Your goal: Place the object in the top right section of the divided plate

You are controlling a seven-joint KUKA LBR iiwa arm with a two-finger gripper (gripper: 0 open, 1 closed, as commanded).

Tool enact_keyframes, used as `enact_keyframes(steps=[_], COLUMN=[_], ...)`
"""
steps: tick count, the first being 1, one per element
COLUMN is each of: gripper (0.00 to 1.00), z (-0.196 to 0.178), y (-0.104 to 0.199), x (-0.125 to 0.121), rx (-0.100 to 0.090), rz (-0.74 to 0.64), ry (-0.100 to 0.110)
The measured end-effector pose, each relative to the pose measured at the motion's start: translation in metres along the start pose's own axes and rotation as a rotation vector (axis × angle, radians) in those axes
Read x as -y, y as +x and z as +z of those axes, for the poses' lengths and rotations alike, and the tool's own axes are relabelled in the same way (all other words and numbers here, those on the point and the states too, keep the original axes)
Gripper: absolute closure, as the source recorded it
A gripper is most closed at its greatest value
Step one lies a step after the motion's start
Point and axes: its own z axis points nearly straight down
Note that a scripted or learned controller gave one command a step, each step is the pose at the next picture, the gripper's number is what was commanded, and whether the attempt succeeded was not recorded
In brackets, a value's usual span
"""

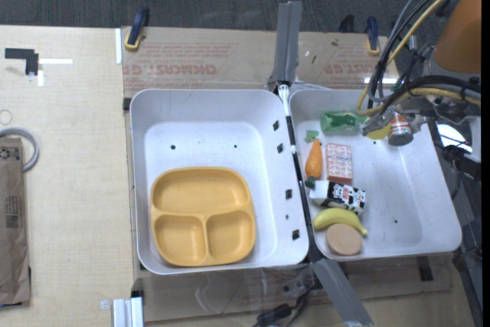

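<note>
Sitting in left white bin on wood bench: yellow divided plate.

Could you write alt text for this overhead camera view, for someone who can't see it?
A robot arm's gripper reaches into the right white bin, which holds toy food including a carrot and banana. The left white bin holds a yellow divided plate.

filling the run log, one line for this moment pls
gripper: over right bin's far end | divided plate: left bin, bare | carrot, banana: right bin
</note>
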Motion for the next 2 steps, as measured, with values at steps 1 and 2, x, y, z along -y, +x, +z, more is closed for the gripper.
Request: enact_keyframes(steps=[1, 2], gripper=[1.0, 1.0], z=[-0.062, 0.026], y=[0.011, 0.084], x=[0.034, 0.031], rx=[0.0, -0.001], rz=[-0.295, -0.313], ry=[-0.002, 0.0])
